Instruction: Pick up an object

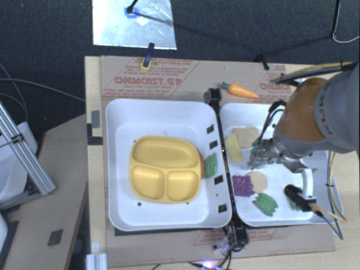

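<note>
Pale tan, a round cookie (257,179) is seen in the right bin (315,217) just at five o'clock of the claw (256,157), purple grapes (243,185) touching its nine o'clock side; the claw's grip cannot be told.

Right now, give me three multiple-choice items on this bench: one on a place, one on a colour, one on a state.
1. Where does the carrot lie?
A. In the left bin
B. On the board beyond the right bin
C. On the yellow tray

2. What colour is the divided tray in the left bin?
A. Yellow
B. Purple
C. Orange

3. How does the gripper stand?
A. Hanging over the left bin
B. Parked off the bench
C. Low in the right bin among the toy foods

Answers: 1 B, the carrot rests outside the rim; 2 A, the tray is plainly yellow; 3 C, it sits between the pale pieces.
</note>
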{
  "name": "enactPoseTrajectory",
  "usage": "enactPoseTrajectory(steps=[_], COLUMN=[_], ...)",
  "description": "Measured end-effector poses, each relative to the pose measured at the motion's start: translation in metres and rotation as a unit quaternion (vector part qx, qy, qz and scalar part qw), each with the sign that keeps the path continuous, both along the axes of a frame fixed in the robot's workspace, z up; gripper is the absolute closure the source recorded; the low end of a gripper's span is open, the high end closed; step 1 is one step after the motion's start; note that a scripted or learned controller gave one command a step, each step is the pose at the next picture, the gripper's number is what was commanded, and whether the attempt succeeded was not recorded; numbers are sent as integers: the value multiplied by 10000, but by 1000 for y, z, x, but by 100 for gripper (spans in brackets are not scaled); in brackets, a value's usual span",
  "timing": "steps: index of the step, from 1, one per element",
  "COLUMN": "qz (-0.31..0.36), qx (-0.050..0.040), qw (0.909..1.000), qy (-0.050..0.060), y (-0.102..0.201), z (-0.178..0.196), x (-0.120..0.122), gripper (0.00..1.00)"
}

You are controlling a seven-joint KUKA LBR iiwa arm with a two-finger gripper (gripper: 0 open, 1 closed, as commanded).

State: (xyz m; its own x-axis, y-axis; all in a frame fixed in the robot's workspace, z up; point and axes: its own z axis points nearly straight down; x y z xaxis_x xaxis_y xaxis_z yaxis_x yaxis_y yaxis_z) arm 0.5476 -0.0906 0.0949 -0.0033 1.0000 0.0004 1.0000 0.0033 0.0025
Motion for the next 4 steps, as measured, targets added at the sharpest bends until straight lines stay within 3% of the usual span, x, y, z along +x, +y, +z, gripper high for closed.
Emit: enactPoseTrajectory(steps=[1,2,4], qz=[-16,-13,-11], qx=[2,-6,2], qw=[10000,10000,10000], qy=[18,-3,-15], y=[2,-9,-8], z=[-11,-10,11], x=[-43,-24,-23], gripper=[100,100,100])
